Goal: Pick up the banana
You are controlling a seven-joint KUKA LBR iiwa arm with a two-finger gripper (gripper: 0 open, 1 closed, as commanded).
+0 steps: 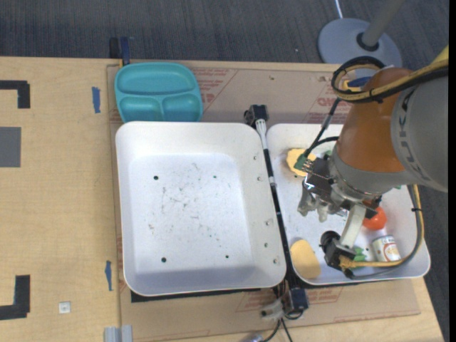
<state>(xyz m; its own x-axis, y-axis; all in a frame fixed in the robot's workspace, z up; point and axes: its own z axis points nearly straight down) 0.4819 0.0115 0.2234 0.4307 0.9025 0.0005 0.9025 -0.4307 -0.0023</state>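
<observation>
left bin (192, 205): middle-left of frame, scuffed white floor, not part of this pick.
teal tray (158, 91): above the left bin, outside both bins; ignore it.
right bin (285, 137): right of centre, and everything that matters sits close together in it.
banana (294, 161): my read is the bright yellow piece at the right bin's upper left, near the wall. Only one end shows; the rest is hidden under the wrist.
pale yellow lump (306, 259): lower left corner of the right bin, against the wall. I can't rule out that this is the fruit instead.
gripper (315, 205): over the middle of the right bin, between the two yellow things. You can't tell from this angle whether it's open or closed, and nothing is visibly held.
orange thing (375, 219), small can (385, 249): lower right of the right bin, just beside the arm.
risk, wrong target: two yellow things flank the claw, so check which one you're aimed at.
risk, empty close: the claw looks offset below the banana — closing here likely gets air.
risk, wall: the banana lies by the wall, so a descent there could clip the wall or pinch only the tip, and it slips.
risk, sweep: swinging the wrist could knock the can or the orange thing.
</observation>
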